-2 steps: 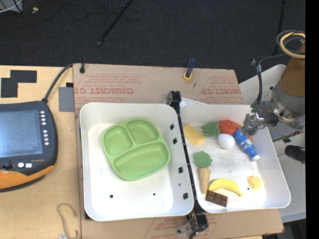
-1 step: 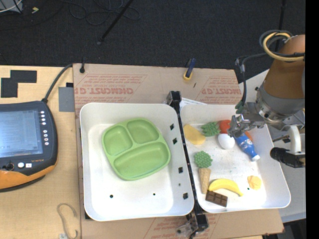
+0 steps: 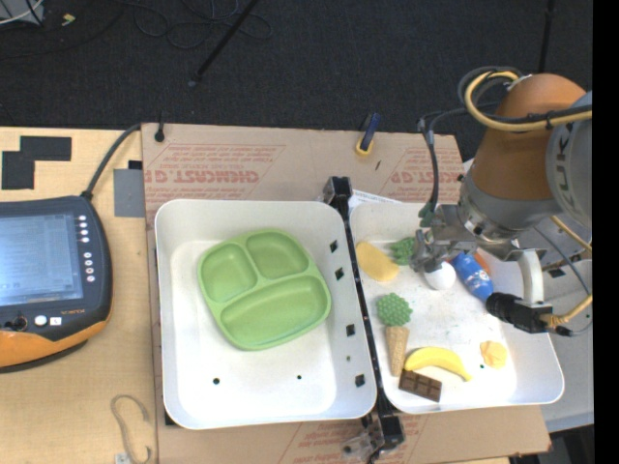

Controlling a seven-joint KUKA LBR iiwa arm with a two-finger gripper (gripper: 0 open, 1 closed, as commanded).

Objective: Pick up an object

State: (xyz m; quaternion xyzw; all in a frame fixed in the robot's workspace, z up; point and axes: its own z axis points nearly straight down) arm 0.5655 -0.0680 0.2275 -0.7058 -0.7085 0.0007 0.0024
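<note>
Gripper low in right bin, finger state unclear; white egg at 5 o'clock, blue bottle beside.

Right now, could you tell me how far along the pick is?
Done: the tool is down in the right bin, by a white and blue item. In hand: nothing visibly gripped. Left: grasping and lifting; the banana and chocolate lie untouched.
</note>
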